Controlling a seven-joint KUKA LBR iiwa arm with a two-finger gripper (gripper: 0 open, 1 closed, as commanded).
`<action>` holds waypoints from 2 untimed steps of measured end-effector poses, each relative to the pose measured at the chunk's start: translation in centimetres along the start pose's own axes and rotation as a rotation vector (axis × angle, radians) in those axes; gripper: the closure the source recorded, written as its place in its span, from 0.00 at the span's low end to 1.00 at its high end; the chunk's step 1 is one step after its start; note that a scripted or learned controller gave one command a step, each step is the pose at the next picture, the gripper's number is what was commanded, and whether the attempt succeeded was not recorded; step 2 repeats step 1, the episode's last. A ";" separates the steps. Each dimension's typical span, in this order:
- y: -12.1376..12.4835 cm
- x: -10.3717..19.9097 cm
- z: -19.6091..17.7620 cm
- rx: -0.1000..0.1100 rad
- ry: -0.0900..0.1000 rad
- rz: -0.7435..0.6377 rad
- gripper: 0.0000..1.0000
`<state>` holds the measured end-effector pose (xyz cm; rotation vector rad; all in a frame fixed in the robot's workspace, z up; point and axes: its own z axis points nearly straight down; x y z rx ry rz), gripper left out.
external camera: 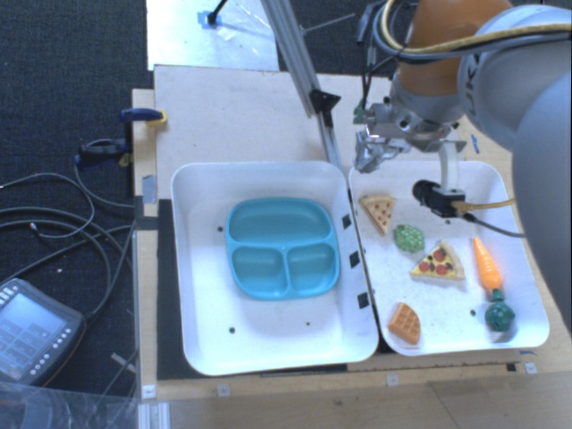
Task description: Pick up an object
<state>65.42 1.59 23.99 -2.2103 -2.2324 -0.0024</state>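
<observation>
Camera view shows our gripper (369, 155) above the right bin's (527, 333) far corner; we cannot tell its state. Nearest is a small pizza slice (379, 212), flat and three-cornered. We guess it is light, hard plastic, a bit slippery, so we should pinch its two long sides.

A pale, board-topped desk (241, 114) fills the middle, standing on dark, speckled carpet floor (63, 52). At nine o'clock, black cables (54, 231) loop across the carpet, and a blue-and-yellow clamp (143, 115) grips the desk's left edge just above a black clamp (103, 149). At seven o'clock lies a grey handheld control pendant (31, 329) with a screen. Toward twelve o'clock a slanted metal pole (290, 43) rises over a lighter floor panel (206, 21) marked with blue tape. Light is even and soft.
</observation>
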 end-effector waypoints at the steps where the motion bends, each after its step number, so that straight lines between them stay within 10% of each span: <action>1: 0.8 4.9 1.0 -0.001 0.000 0.000 1.00; 2: 0.8 4.9 1.0 -0.001 0.000 0.000 1.00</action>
